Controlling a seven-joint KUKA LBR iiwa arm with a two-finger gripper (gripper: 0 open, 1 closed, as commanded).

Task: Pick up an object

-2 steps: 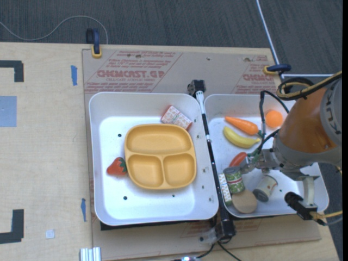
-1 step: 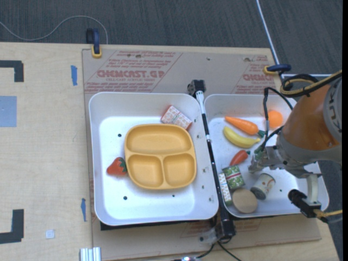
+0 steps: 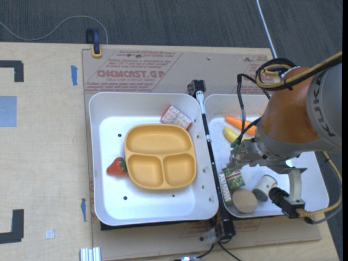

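My gripper (image 3: pixel 239 157) hangs low in the right bin (image 3: pixel 321 200), under the bulky orange wrist of the arm. It is just above a green-and-white packet (image 3: pixel 232 180) that lies along the bin's left wall. A tan round object (image 3: pixel 244 201) sits at the bin's front, with a small white cup (image 3: pixel 265 186) on its side next to it. Behind the gripper lie an orange carrot (image 3: pixel 239 122) and a yellow banana-like piece (image 3: pixel 231 134), both partly hidden by the arm.
The left bin (image 3: pixel 103 145) holds a yellow three-compartment plate (image 3: pixel 160 155), a red strawberry (image 3: pixel 116 167) at the plate's left and a small patterned box (image 3: pixel 176 116) behind it. Cables loop over the arm at the right bin's far side.
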